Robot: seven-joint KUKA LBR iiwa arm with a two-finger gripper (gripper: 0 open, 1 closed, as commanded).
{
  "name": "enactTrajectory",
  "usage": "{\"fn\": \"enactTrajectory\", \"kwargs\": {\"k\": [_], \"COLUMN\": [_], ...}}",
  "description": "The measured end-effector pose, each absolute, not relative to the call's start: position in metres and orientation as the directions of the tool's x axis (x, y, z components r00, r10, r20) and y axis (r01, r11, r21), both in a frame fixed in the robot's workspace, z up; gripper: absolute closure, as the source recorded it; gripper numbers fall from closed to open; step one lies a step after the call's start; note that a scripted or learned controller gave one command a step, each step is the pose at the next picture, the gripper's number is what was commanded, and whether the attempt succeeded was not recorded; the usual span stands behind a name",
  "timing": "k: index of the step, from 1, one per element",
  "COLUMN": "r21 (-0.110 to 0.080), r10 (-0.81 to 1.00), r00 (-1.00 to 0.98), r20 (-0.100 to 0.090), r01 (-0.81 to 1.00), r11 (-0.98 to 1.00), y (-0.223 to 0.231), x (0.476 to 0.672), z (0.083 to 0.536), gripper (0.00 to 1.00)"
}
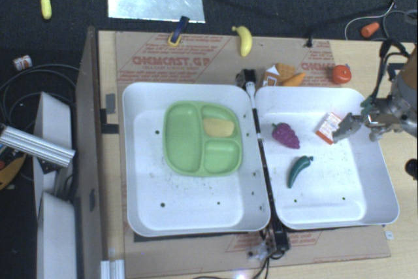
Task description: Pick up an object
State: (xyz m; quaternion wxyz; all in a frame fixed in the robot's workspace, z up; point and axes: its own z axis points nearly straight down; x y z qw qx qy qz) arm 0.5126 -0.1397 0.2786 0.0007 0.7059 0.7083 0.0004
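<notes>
The right bin (375, 206) holds a purple grape bunch (285, 134), a dark green pepper (299, 170) and a small red-and-white box (328, 127). My gripper (359, 130) hangs over the right side of this bin, just right of the box. It is open, and one grey finger (343, 129) reaches down-left until it almost touches the box. Nothing sits between the fingers. In the left bin (150, 212) lies a green divided plate (186, 147) with a yellow piece (218, 127) in its upper right compartment.
On the cardboard behind the bins lie a yellow banana (244, 40), an orange carrot-like toy (289, 77) and a red tomato (340, 74). A black divider (260, 147) runs between the bins. Cables and a grey metal bar (36, 146) lie at left.
</notes>
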Motion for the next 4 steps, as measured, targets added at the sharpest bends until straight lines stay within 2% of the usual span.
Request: {"fn": "enactTrajectory", "kwargs": {"k": [1, 2, 3, 4], "r21": [-0.007, -0.007, 0.002, 0.015], "r10": [1.000, 1.000, 1.000, 1.000], "r00": [-0.007, -0.002, -0.001, -0.016], "r20": [0.003, 0.002, 0.000, 0.003], "r01": [1.000, 1.000, 1.000, 1.000], "r11": [0.007, 0.002, 0.001, 0.016], "y": [-0.117, -0.101, -0.103, -0.007], "x": [0.546, 0.539, 0.542, 0.608], "z": [0.166, 0.085, 0.100, 0.191], "gripper": [0.00, 0.00, 1.00, 1.00]}}
